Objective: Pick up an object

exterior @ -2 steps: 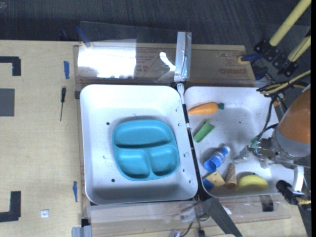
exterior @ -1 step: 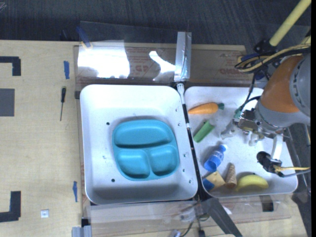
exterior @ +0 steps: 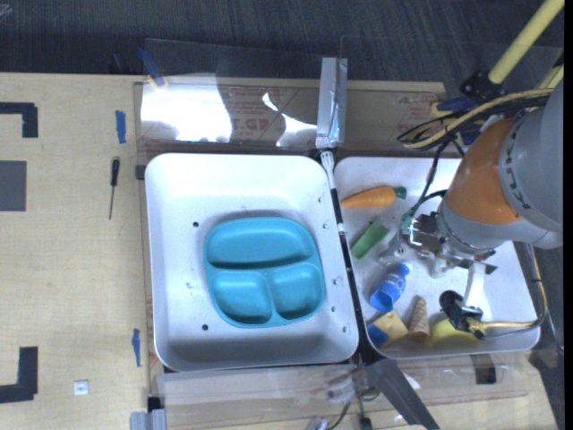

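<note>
Currently my gripper (exterior: 445,256) hangs over the right bin (exterior: 506,285), near a blue bottle (exterior: 390,287); I cannot tell its grip state.

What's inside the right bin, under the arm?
Showing in the right bin: an orange carrot, a green piece, a blue bottle and a brown cork-like piece. The arm covers the bin's middle, so anything beneath is hidden.

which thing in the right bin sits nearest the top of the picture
The orange carrot-shaped piece; the green piece and the blue bottle lie below it, nearer the bottom edge.
</note>
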Controlling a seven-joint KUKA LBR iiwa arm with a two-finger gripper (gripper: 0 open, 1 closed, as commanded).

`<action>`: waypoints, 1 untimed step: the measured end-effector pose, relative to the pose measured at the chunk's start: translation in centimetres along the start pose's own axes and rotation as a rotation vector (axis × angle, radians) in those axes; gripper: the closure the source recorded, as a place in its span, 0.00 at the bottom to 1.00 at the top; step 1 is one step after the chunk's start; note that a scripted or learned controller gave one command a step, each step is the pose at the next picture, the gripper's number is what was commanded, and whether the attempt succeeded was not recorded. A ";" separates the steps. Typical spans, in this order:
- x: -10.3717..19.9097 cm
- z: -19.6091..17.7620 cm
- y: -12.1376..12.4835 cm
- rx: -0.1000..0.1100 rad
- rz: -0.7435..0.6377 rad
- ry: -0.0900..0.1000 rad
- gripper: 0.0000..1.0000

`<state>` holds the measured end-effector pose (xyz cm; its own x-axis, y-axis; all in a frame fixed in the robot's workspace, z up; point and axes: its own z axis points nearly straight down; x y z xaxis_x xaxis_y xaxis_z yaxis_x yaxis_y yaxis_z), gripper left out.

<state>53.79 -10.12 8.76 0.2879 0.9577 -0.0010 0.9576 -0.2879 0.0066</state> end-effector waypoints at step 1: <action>0.0 -1.2 0.2 -0.004 0.001 0.001 1.00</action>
<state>53.94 -10.17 9.92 0.2892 0.9573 0.0003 0.9572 -0.2892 0.0111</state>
